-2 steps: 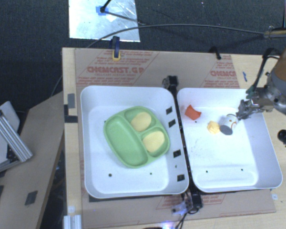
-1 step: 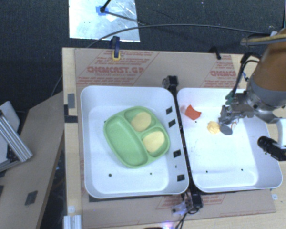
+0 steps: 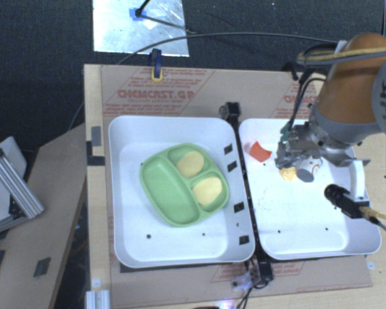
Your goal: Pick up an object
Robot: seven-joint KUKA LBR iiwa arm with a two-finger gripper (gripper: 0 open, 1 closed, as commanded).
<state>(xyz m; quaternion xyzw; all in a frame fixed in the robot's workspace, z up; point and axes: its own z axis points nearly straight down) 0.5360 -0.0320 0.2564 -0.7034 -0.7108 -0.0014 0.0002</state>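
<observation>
- Arm comes in from the right of the frame. It is grey with an orange band, and its wrist bends down over the right bin.
- Gripper sits low over the upper middle part of the right bin, a bit left of that bin's centre.
- Cannot tell whether the gripper is spread or pressed together, because the wrist body covers it from this angle.
- Yellow lump lies on the bin floor right at the lower end of the gripper. It is touching or just beside it, and whether it is gripped cannot be told.
- Grey round piece with reddish marks sits just right of the yellow lump, touching it or nearly so.
- Red piece lies flat to the left of the gripper and apart from it, near the right bin's upper left corner.
- Left bin holds a green plate with three compartments, roughly centred and turned at a slant.
- One long compartment is on the plate's left and two small ones are on its right.
- Upper yellow piece lies in the upper small compartment.
- Lower yellow piece lies in the lower small compartment. Both are pale and rounded.
- Black clips run along the seam between the two bins.
- Both bins rest on a brown board with red lettering, and a blue clamp sits at its top edge.
- Shiny square sheet lies in the upper left of the frame, on a dark surface.
- Aluminium rail sits at the left edge of the frame, tilted.
</observation>
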